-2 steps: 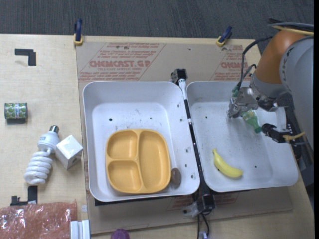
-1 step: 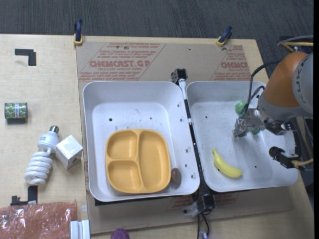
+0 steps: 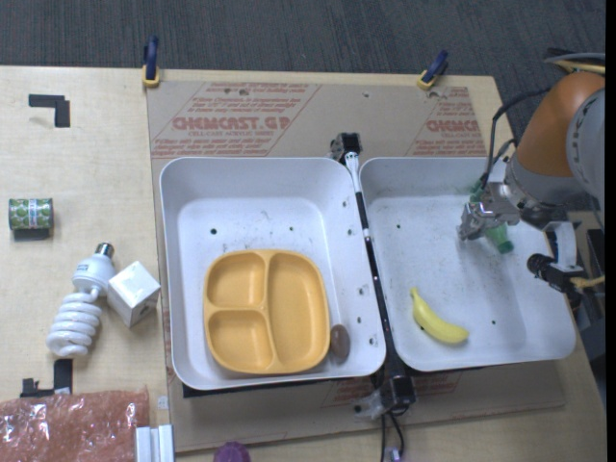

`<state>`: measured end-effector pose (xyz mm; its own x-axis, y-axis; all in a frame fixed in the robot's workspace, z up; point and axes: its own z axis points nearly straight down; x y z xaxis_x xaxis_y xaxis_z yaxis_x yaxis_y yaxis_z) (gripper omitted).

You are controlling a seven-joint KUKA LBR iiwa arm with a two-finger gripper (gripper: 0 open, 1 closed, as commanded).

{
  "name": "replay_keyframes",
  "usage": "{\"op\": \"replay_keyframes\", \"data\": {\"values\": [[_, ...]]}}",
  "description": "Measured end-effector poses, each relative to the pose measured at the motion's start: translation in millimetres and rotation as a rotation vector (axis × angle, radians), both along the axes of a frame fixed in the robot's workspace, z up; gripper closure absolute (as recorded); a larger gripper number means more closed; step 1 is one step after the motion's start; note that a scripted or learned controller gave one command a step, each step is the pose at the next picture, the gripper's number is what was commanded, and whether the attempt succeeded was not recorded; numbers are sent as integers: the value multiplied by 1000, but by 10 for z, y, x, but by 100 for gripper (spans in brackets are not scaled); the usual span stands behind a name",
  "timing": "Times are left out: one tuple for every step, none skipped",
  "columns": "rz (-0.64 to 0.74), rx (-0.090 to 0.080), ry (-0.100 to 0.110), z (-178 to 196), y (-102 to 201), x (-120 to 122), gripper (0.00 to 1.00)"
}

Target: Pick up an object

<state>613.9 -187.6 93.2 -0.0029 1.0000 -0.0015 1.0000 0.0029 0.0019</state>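
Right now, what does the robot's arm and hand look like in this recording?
The arm is grey with a broad orange band above the wrist. Black cables loop beside it. The hand is a small silvery-grey metal assembly; a green part shows at it.

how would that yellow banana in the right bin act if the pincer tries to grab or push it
The curved yellow banana lies flat on the floor of the right white bin, so it probably pivots or slides when pushed rather than rolling far. Its smooth, tapering skin looks somewhat slippery, so a grasp across the thick middle seems safest. It looks small and stiff, likely light.
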Motion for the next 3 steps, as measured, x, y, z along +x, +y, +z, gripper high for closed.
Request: {"op": "replay_keyframes", "data": {"values": [[0,0,1,879,-347,442,0],[2,8,8,-13,-158,447,0],[-5,1,2,-6,29,-265,0]]}}
